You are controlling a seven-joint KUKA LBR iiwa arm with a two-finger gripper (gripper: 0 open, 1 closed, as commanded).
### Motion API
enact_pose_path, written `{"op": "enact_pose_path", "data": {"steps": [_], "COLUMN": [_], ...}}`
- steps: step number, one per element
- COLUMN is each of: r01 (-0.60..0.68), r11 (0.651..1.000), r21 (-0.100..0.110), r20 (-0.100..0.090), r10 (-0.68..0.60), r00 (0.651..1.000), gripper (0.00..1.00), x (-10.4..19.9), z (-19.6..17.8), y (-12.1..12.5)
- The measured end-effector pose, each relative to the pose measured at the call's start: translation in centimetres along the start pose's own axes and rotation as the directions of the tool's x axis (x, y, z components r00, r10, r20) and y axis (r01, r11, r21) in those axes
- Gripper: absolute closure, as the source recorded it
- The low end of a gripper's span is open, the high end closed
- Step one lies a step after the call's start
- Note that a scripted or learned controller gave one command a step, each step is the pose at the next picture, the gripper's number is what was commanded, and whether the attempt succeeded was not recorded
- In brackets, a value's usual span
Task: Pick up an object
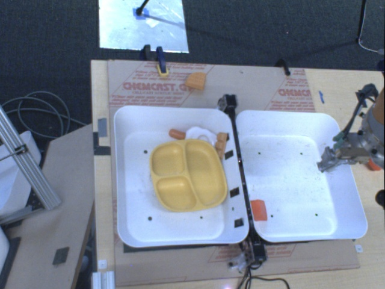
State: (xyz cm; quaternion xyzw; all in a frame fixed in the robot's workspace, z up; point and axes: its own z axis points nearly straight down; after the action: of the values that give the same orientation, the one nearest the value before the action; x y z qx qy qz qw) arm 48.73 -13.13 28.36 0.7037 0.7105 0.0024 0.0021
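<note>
Yellow divided tray (187, 176) in left bin (135, 221), orange block (258, 209) in right bin (343, 221) — gripper (329, 159) above right bin's edge

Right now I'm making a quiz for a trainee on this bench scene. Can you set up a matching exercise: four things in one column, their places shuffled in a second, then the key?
Things:
1. yellow divided tray
2. orange block
3. tan block
4. gripper

Places:
A. on the board behind the bins
B. in the left bin
C. over the right bin's right side
D. right bin, near its front left corner

Pairs: 1-B, 2-D, 3-A, 4-C
</note>
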Motion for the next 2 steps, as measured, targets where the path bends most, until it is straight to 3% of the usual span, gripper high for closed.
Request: {"op": "enact_pose_path", "data": {"steps": [1, 2], "r01": [0.002, 0.003], "r11": [1.0, 1.0], "r21": [-0.014, -0.011], "r20": [0.002, -0.001], "r10": [-0.002, -0.003], "r00": [1.0, 1.0], "gripper": [1.0, 1.0], "x": [4.9, 12.4], "z": [-14.5, -25.8], "y": [2.3, 4.6]}}
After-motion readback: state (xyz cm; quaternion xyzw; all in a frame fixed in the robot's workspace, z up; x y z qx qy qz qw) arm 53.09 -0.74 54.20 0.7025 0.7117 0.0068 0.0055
